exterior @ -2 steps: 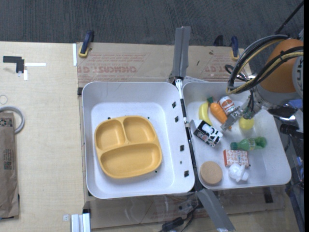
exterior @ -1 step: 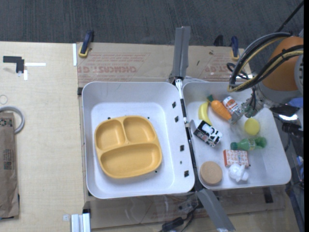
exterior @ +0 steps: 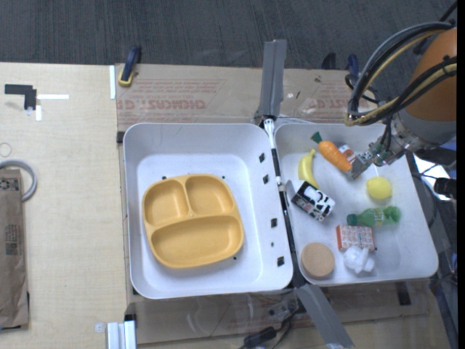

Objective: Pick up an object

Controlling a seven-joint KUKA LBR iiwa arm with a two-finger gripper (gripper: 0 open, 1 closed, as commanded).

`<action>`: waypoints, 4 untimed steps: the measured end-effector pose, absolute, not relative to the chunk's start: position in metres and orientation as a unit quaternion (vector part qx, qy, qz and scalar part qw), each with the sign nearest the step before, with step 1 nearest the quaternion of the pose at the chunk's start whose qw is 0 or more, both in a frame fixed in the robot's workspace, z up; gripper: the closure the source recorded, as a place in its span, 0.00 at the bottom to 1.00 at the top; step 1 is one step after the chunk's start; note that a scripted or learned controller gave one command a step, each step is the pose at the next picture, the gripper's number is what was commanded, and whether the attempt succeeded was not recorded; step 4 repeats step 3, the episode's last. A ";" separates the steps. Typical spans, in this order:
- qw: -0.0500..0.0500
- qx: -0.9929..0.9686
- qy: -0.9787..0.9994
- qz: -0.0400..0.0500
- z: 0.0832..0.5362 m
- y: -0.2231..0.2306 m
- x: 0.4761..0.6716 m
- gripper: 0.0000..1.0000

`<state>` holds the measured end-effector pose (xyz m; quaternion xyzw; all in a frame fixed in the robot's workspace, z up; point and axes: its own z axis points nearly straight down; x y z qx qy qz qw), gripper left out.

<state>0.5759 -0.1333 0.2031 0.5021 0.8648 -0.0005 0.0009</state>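
Hovering over the right bin (exterior: pixel 425 257), the gripper (exterior: pixel 361 167), fingers unreadable, sits beside the carrot (exterior: pixel 333 153), needing a descent.

Orange toy carrot (exterior: pixel 333 154), tilted, beside banana (exterior: pixel 308 170), right bin (exterior: pixel 421 227)

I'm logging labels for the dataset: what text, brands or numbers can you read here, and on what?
Cardboard sheet behind the bins: red print, upside down, seemingly "CHEMCO"; the rest is too faint.
Brown paper bag at the left edge: dark print, too small to read.
Red-and-white packet in the right bin: print blurred.
Black-and-white carton: pattern, no legible words.
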 end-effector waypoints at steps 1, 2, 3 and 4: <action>0.001 0.371 0.928 0.000 0.168 -0.158 0.575 1.00; 0.001 0.425 0.905 0.000 0.213 -0.084 0.560 1.00; -0.001 0.409 0.912 -0.001 0.190 -0.006 0.543 1.00; -0.001 0.409 0.912 -0.001 0.190 -0.006 0.543 1.00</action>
